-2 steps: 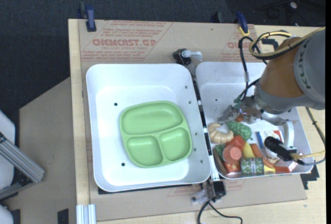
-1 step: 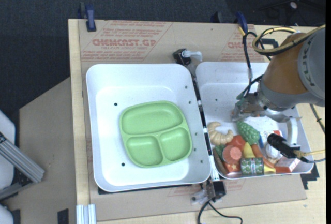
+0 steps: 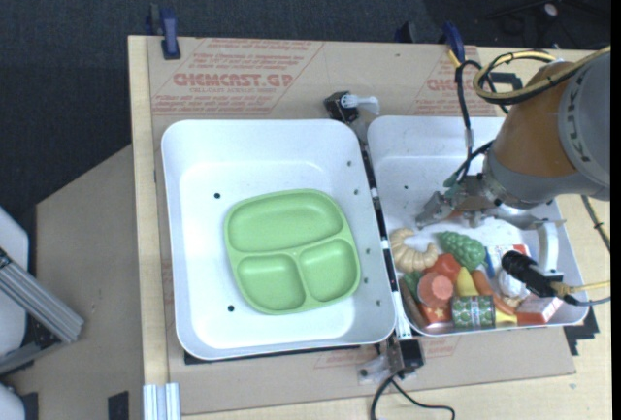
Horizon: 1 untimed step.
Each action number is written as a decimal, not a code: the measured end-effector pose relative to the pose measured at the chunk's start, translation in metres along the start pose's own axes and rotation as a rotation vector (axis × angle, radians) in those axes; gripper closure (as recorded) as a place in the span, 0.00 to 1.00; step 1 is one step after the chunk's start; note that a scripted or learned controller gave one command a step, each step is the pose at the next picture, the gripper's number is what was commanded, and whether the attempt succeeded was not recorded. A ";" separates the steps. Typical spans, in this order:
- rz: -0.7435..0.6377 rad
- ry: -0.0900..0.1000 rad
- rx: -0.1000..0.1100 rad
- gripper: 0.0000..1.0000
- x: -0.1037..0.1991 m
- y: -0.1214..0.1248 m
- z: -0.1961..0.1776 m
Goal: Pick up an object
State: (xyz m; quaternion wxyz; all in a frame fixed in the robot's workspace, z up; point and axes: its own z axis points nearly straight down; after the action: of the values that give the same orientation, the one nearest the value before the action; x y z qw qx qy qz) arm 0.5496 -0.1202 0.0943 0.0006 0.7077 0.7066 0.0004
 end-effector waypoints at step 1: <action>0.008 -0.006 -0.019 0.00 -0.015 -0.067 0.007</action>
State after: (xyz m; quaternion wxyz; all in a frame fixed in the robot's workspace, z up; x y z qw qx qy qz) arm 0.4824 -0.1352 0.0873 0.0094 0.7105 0.7036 0.0049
